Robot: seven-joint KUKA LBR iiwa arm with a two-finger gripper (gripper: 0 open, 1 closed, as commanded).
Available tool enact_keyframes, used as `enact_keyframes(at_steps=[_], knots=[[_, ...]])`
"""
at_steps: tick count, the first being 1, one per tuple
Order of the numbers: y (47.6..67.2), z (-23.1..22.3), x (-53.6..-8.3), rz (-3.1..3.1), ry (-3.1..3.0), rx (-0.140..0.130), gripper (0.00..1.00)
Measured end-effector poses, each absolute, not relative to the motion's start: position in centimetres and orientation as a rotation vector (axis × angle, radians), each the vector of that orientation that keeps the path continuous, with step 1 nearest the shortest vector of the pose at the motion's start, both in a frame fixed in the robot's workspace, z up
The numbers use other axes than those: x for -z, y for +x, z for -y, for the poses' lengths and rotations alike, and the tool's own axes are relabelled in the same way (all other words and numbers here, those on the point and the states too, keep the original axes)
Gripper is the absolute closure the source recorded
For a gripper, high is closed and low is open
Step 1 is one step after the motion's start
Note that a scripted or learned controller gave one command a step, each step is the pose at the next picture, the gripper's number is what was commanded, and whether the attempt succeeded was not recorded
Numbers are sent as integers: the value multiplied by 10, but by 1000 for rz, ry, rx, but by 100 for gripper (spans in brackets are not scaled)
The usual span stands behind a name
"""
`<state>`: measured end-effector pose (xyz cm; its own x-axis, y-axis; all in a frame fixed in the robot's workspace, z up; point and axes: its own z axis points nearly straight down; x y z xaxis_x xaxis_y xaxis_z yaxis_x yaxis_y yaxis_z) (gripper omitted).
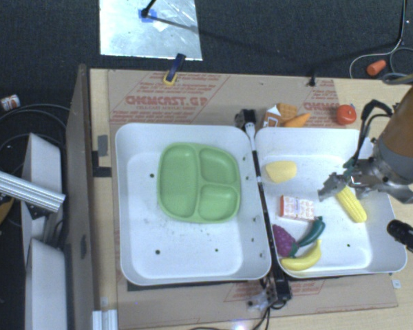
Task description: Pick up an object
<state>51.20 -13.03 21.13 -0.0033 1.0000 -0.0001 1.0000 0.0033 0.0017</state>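
Observation:
The right bin (330,143) holds several toy foods. A pale yellow lump (281,171) lies near its left wall, and a red-and-white box (297,207) sits in the middle. A yellow corn cob (352,205) lies right of the box. At the front are a purple grape bunch (283,239), a teal pepper-like piece (310,232) and a banana (303,258). My gripper (336,184) hangs low over the right bin, just above the upper left end of the corn cob and up-right of the box. I see nothing held in it.
A green divided plate (197,183) lies in the left bin (141,253). Behind the right bin, on the cardboard, are an orange carrot (297,120) and a red tomato (345,114). The arm's body (406,143) overhangs the bin's right edge.

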Motion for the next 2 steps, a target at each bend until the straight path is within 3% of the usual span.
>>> enact_keyframes(at_steps=[1, 2], knots=[[526, 185, -213, -2216, 2220, -1, 0], [574, 195, -101, -2229, 2218, 3, 0]])
